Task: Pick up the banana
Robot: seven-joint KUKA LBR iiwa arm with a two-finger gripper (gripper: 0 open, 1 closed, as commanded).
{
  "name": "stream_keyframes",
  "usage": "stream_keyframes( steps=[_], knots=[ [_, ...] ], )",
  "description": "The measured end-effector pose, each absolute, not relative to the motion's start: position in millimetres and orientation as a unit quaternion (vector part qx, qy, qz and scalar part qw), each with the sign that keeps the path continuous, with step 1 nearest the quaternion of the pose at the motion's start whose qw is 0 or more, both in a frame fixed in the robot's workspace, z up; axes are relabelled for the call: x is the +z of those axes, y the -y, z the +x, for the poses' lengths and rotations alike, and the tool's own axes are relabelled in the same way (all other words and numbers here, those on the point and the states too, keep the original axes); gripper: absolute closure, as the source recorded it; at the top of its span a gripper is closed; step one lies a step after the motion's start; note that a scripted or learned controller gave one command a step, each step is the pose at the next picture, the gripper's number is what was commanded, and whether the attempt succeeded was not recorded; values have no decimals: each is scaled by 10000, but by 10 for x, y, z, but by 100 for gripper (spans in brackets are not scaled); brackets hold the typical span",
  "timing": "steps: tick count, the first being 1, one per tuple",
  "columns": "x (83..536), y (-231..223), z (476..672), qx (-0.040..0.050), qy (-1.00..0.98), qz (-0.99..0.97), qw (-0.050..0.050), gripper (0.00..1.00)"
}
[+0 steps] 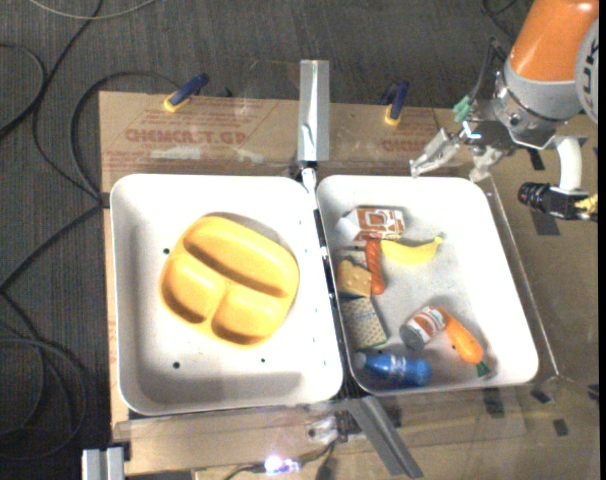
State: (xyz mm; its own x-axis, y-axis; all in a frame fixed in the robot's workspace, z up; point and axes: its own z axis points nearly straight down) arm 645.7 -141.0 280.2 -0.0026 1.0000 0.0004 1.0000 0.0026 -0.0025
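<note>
1. I see the arm [548,38] at 1 o'clock, orange band up top, wrist leaning over the far rim of the right bin [503,268].
2. Gripper [433,158] hangs just outside that bin's far edge, fingers pointing toward 8 o'clock. They look spread, with nothing between them.
3. Banana [411,251] lies flat in the right bin, far half, near the middle, tip toward 3 o'clock. It's well apart from the gripper, at about 7 o'clock from it.
4. A red-and-white packet [380,222] sits just beside the banana at 11 o'clock. An orange stick-shaped item [375,270] touches or nearly touches the banana's left end; I can't tell which.
5. Near half of the right bin: a can [424,327], a carrot [465,344] right beside it, a blue bottle [398,369] at 6 o'clock.
6. Left bin [133,298] holds one big yellow divided tray [230,279], roughly centred.
7. Two clamps [185,92] [393,104] grip the cardboard [133,138] at the far edge.
</note>
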Motion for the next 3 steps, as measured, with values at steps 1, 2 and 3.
stream_keyframes(
  steps=[1, 2, 3],
  knots=[
    [935, 1569, 6191, -2, 7364, -6766, 7, 0],
    [1018, 1567, 6187, -1, 7363, -6766, 19, 100],
    [2106, 1548, 5865, 5, 7231, -6907, 0, 100]
  ],
)
